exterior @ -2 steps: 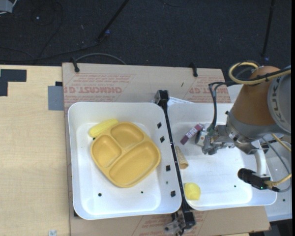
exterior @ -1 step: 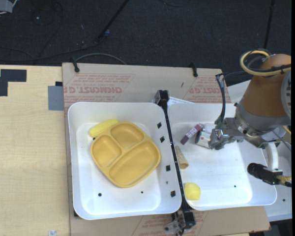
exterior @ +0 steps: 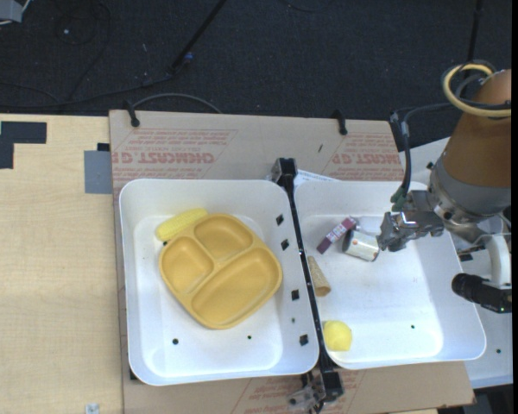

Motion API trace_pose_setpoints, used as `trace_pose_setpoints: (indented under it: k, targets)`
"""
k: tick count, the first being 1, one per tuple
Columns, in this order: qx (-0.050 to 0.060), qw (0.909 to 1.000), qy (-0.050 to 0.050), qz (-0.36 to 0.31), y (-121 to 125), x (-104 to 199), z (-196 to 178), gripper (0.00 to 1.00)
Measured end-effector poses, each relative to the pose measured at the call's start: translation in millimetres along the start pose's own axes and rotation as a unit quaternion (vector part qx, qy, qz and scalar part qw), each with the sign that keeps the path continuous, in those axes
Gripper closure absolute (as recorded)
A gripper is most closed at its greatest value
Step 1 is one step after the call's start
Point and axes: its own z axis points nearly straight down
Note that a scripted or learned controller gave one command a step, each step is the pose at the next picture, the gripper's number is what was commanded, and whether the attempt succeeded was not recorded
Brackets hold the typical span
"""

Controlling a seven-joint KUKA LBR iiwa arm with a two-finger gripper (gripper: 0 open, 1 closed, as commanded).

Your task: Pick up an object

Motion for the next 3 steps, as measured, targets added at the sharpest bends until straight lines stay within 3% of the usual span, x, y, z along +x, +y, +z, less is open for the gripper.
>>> trace_pose_setpoints:
  k: [3]
  targets:
    - [0.003,1.0,0.001,-0.002,-18.7,169.3,21.8,1.0]
